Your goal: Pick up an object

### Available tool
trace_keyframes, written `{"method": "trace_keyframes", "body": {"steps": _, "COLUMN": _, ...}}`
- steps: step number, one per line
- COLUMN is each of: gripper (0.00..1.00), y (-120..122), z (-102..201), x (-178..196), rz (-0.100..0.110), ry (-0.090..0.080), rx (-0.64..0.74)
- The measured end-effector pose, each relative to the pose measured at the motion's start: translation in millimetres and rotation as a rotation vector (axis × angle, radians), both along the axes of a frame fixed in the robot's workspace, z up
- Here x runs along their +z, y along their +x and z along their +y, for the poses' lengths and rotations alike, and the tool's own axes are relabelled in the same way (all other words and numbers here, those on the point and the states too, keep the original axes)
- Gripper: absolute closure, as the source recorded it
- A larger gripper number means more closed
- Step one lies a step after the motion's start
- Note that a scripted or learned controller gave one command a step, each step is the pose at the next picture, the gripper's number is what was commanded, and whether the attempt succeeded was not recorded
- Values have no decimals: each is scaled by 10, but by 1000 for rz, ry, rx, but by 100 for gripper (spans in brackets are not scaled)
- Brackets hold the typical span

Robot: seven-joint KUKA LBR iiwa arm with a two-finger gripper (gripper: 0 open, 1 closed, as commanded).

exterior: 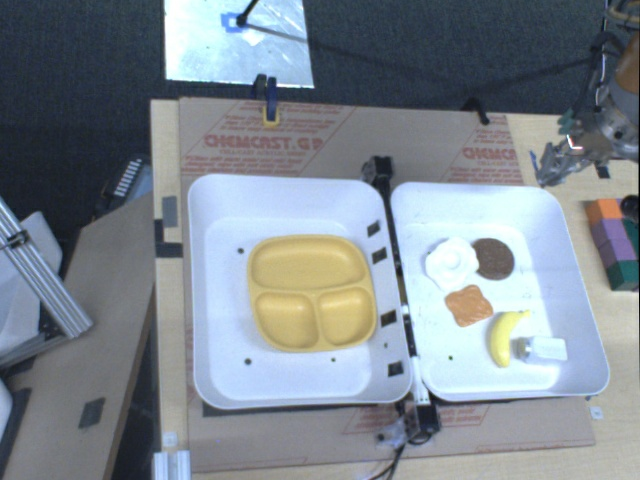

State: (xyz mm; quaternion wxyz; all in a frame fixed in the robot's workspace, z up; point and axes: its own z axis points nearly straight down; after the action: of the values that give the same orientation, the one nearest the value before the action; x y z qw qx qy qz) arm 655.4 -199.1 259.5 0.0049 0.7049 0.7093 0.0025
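Bench: brown cardboard sheet (330, 138) printed in red, over dark carpet, bearing two shallow white bins side by side.
Candidates to pick: all lie in the right-hand white bin (570, 268); a white fried-egg toy (450, 260) sits near its centre.
Round brown patty-like disc (493, 257): at three o'clock of the egg, just beside it.
Orange-brown toast-shaped slice (468, 305): at six o'clock of the egg, near it.
Yellow toy banana (504, 336): at five o'clock of the toast, its lower end touching a small white boxy piece (541, 349) at its four o'clock.
Left-hand white bin (215, 268): holds a yellow three-compartment tray (308, 291), flat and roughly centred.
Gripper (560, 158): at the frame's two o'clock, outside the right bin and just past its far corner; nothing is visible in it, and whether it is released or clenched I cannot tell.
Progress: apparently nothing lifted yet; every item rests on the bin floor.
Left to do: choose an item, descend over it, grasp and raise it.
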Motion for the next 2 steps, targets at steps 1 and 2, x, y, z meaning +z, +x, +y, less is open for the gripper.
{"method": "trace_keyframes", "body": {"steps": 1, "gripper": 100, "y": -61, "z": 538, "x": -134, "rz": 9, "ry": 5, "rx": 2}}
{"method": "trace_keyframes", "body": {"steps": 2, "gripper": 100, "y": -27, "z": 1080, "x": -256, "rz": 8, "ry": 5, "rx": 3}}
